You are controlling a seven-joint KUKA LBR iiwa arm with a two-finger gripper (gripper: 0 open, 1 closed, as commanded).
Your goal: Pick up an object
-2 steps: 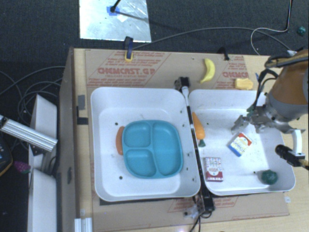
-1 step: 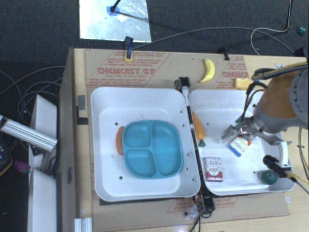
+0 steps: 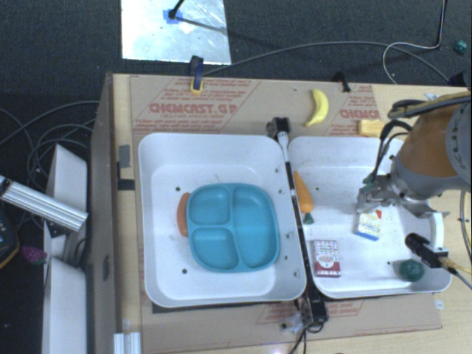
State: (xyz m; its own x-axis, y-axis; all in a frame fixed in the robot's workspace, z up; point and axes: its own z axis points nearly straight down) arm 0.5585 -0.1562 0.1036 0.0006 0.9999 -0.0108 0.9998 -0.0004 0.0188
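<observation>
While the arm (image 3: 435, 150) is reaching into the right bin (image 3: 335, 164), its gripper (image 3: 371, 200) is hanging just above a small white packet (image 3: 368, 226); its own body is hiding the tips, so I cannot tell their spread. A red box (image 3: 326, 257) is lying below-left, a carrot (image 3: 302, 192) left.

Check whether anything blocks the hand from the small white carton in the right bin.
Nothing visible does. The hand hangs right over the white carton in the right bin; the red box and carrot lie off to the side.
</observation>
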